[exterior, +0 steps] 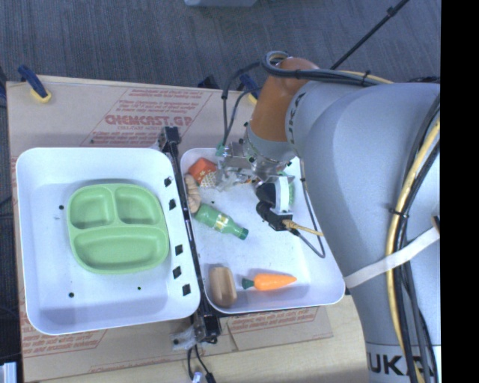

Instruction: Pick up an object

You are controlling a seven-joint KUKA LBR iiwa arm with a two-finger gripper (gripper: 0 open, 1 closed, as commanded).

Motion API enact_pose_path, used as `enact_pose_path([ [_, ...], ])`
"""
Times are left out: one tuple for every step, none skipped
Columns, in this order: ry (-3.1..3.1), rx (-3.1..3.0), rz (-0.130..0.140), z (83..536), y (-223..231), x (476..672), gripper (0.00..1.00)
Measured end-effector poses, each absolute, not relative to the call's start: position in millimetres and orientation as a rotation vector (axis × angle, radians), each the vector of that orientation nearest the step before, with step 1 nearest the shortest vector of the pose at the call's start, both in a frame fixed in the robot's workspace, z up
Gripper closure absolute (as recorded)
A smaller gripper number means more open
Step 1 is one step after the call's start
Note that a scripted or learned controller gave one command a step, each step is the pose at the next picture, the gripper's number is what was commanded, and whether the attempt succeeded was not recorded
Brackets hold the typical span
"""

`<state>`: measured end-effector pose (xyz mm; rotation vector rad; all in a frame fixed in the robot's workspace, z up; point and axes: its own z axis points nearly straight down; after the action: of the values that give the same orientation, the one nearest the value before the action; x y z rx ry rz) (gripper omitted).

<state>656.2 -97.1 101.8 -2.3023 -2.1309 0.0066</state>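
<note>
While the tool (233,173) hovers, the green bottle (219,221) lies just below.

A flat brown cardboard sheet (142,112) printed with red lettering covers the bench top and shows along its far edge, at its left edge and along its near edge. A blue clamp (34,82) sits at the far left corner of the cardboard. Beyond the far edge lies dark grey ribbed carpet floor (112,37), with a pale grey object (221,3) cut off at the top of the view. The light is even and bright, with soft shadows.
</note>
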Motion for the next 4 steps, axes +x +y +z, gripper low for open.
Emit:
enact_pose_path([
  [-2.443, -1.977, 0.001, 233, -137, 657.0, 1.00],
  [-2.442, -1.977, 0.001, 232, -137, 656.7, 0.00],
  [-2.706, -1.588, 0.003, 135, -115, 638.9, 0.00],
  [-2.871, -1.239, 0.004, 97, -145, 656.3, 0.00],
])
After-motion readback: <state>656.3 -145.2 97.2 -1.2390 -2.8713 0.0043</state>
